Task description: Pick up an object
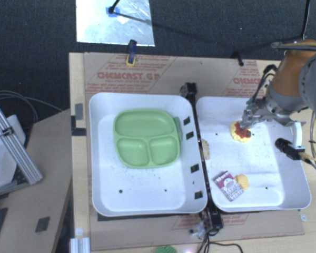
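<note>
In the camera view the grey two-finger gripper (pixel 246 123) hangs low over the far part of the right shallow white bin (pixel 263 165), its tip directly above, and apparently touching, a small round yellow-and-red toy object (pixel 240 132) that lies on the bin floor towards the far left of that bin. The relation that matters here is vertical: the toy sits straight below the tip, offset only slightly to the left and near side, so the coming move seems to call for a close and a lift, not a sideways reach. The toy is roughly round and shows no clear long axis, so the wrist angle probably counts for little. The tip looks narrow, but whether it is spread or closed around the toy cannot be told from this angle, and nothing shows the toy as gripped. Other candidates lie well apart at the near side of the same bin: a small flat red-and-white printed packet (pixel 228 186) with a small yellow rounded piece (pixel 242 181) touching its right edge. The left white bin (pixel 102 194) holds a pale green three-compartment plastic tray (pixel 146 137), well away from the arm.
</note>
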`<state>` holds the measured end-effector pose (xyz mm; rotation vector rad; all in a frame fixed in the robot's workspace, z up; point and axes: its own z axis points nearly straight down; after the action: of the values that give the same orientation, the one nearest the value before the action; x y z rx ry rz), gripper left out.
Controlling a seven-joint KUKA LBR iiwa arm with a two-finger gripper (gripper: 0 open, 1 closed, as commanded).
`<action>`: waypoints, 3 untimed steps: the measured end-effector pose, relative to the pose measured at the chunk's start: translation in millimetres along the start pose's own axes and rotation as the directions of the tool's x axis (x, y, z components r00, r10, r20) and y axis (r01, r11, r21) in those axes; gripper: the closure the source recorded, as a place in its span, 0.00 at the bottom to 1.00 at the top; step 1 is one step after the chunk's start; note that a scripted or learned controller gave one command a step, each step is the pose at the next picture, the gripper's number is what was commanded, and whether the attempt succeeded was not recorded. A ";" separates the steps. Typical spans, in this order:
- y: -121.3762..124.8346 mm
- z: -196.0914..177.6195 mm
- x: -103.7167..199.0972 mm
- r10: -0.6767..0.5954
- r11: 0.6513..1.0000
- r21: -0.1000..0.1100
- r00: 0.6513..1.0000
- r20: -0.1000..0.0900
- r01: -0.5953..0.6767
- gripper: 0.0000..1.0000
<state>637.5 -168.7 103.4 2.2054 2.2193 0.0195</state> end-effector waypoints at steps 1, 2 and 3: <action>-1.5 2.4 0.0 0.000 1.000 0.004 1.000 0.000 0.000 0.00; -23.4 -83.4 12.0 0.003 1.000 0.013 1.000 0.001 -0.003 0.00; -29.0 -46.7 11.9 0.005 1.000 0.018 1.000 0.000 -0.005 0.00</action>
<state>607.6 -157.0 149.5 2.2198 2.2231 -0.0009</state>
